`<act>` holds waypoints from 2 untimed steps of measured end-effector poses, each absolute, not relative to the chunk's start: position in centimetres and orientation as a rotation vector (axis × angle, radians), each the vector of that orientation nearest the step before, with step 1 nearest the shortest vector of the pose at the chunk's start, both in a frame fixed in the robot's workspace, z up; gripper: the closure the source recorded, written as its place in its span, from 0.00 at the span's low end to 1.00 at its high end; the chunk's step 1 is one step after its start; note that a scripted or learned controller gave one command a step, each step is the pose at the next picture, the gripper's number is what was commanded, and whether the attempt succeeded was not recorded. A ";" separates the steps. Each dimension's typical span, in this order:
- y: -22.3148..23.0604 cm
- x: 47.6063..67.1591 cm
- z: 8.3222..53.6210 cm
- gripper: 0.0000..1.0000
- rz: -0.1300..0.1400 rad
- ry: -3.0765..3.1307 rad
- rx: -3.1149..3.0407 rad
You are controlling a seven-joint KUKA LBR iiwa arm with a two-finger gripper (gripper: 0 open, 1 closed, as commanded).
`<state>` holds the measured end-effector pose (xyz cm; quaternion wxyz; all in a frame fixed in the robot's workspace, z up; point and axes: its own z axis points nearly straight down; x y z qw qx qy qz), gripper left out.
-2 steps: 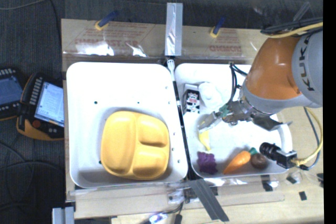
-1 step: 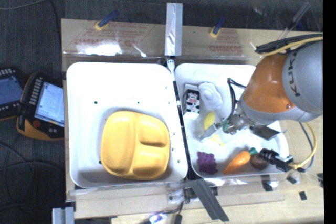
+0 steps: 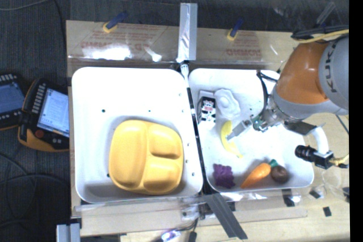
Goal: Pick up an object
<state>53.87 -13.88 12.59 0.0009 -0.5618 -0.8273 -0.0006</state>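
In the right bin (image 3: 295,181) lie a yellow banana (image 3: 227,139), a purple bunch of grapes (image 3: 223,175), an orange carrot (image 3: 256,174) with a dark brown end (image 3: 278,173), a white bottle-like object (image 3: 227,102) and a small black-and-white item (image 3: 207,109). My gripper (image 3: 243,128) reaches in from the right and sits low over the bin's middle, right beside the banana's upper end. Nothing can be made out between its fingers.
The left bin (image 3: 91,93) holds a large yellow divided tray (image 3: 146,155). A metal divider strip (image 3: 188,31) stands behind the seam between the bins. A handheld controller (image 3: 42,116) lies off the bench at the left. Cables run along the right bin's right side.
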 end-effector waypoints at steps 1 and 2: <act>-10.6 53.3 9.0 0.00 -0.001 -2.797 -1.458; -10.4 53.6 10.2 1.00 -0.013 -2.801 -1.461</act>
